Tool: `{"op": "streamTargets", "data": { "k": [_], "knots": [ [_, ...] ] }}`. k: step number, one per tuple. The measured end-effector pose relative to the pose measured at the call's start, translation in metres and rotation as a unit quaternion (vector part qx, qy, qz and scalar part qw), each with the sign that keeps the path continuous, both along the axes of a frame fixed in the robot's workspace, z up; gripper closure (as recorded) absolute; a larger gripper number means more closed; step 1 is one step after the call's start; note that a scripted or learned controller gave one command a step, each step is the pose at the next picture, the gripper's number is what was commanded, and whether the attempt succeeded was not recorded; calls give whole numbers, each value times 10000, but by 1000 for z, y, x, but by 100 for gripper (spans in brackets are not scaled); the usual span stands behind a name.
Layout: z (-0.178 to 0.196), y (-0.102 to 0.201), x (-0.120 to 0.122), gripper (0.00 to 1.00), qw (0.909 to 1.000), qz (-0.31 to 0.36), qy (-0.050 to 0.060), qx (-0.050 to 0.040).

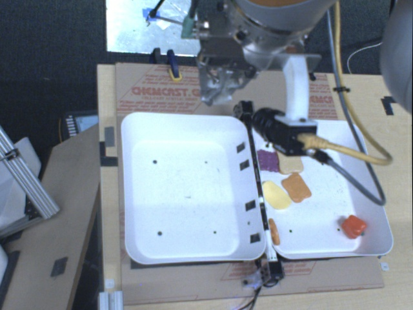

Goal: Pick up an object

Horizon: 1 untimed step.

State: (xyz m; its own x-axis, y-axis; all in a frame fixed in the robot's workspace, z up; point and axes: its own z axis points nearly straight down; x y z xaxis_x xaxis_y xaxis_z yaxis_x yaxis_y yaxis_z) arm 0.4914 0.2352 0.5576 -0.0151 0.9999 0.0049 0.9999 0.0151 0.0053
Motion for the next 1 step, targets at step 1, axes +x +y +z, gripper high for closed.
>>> {"op": "streamTargets", "data": {
  "k": [1],
  "knots": [
    [0, 0, 0, 0, 10000, 7, 5, -3]
  ]
}}
